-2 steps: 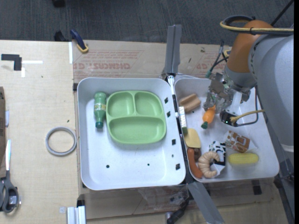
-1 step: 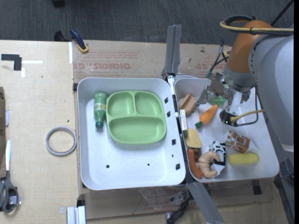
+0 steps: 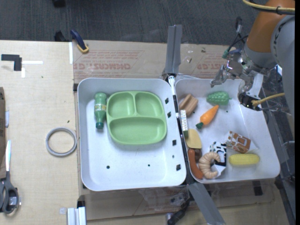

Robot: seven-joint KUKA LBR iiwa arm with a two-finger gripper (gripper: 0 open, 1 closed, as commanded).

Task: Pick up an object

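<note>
Far left on the bench there's a pair of scissors [image 3: 8,194] at the edge and a roll of tape [image 3: 61,141] lying flat, both outside the bins.

The left bin [image 3: 126,172] holds a green bottle [image 3: 100,109] lying near its left wall, long axis running roughly up-down in the view, cap end toward the bottom. Just beside it on the right sits a green divided plate [image 3: 137,117], three compartments.

The right bin [image 3: 262,139] is where the clutter is. Along its left wall: a brown bread-looking piece [image 3: 187,102], a yellowish wedge [image 3: 193,138] below that, and a red sausage-shaped thing [image 3: 194,165] near the bottom. A shrimp toy [image 3: 209,164] curls up right next to the sausage, touching a black-and-white item [image 3: 219,150]. The carrot [image 3: 208,116] lies on a diagonal, orange tip pointing up-right, green end down-left. Just up and right of it is a bumpy green piece [image 3: 218,97], long axis roughly horizontal. Further right: a brown and white waffle-ish block [image 3: 238,142] and a corn cob [image 3: 243,160] lying horizontally below it.

The gripper [image 3: 225,75] hangs over the bin's upper edge, above the bumpy green piece, nothing between its fingers. Can't tell how the fingers are set from this angle.
</note>
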